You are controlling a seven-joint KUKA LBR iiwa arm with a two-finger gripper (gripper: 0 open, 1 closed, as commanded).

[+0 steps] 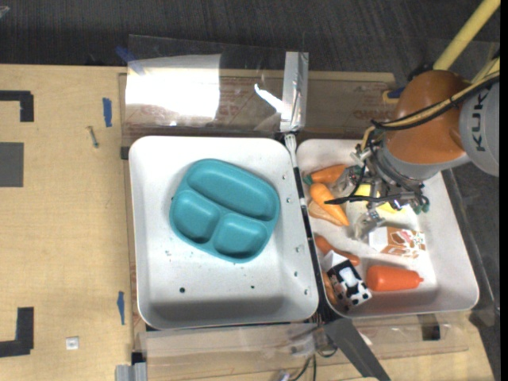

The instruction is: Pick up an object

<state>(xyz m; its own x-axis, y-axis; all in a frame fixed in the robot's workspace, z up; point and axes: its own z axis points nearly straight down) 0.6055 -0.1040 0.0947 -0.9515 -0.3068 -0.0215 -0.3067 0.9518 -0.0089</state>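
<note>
My gripper [367, 205] hangs low over the back half of the right bin [456, 252], under the orange wrist band. It sits among several orange carrot-like toys [329, 205] and a yellow piece [389, 206]. A white card with brown marks [403, 243] lies just in front of it. Nearer the front rest an orange-red toy [393, 278] and a small black-and-white toy [349, 284]. Whether anything sits in the gripper is hidden by the wrist.
The left bin [151, 213] holds a teal three-compartment plate [225, 209]. A clear plastic sheet [206, 94] lies behind the bins. A metal divider [305, 221] separates the two bins. Brown bench board extends to the left.
</note>
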